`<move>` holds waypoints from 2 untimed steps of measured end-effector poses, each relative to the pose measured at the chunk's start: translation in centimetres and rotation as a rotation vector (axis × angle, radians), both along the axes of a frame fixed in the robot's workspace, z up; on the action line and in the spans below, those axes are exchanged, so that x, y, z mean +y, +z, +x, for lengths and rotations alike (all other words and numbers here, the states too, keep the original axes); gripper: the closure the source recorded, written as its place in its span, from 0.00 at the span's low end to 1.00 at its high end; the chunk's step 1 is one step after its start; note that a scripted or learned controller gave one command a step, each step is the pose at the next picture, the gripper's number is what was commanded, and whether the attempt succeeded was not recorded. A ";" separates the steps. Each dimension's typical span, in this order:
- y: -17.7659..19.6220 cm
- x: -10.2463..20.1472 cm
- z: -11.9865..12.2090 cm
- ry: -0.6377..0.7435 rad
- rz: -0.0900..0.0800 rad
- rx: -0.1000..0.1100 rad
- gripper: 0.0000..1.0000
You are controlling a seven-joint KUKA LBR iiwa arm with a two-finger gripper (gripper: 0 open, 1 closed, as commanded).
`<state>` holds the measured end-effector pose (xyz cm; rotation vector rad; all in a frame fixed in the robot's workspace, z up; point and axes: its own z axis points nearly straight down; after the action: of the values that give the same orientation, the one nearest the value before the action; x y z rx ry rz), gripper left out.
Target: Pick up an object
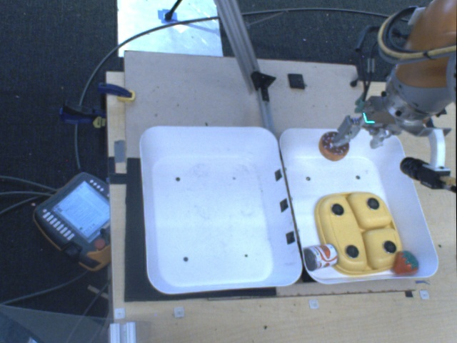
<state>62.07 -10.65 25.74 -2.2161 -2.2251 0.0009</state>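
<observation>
Where its label faces up, unreadable print on the can (320, 256).

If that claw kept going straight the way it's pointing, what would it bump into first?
Most likely the small brown doughnut-like object at the far edge of the right bin. The gripper points down and leftward, and its tip already sits at that object. Depth is unclear, so whether they touch cannot be told.
</observation>
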 end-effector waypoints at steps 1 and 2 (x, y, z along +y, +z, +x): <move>0.1 0.0 0.1 0.000 0.000 -0.003 0.00; -5.1 -0.7 0.8 -0.003 -0.002 -0.001 0.00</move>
<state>62.90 -11.38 20.66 -2.2201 -2.2233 0.0021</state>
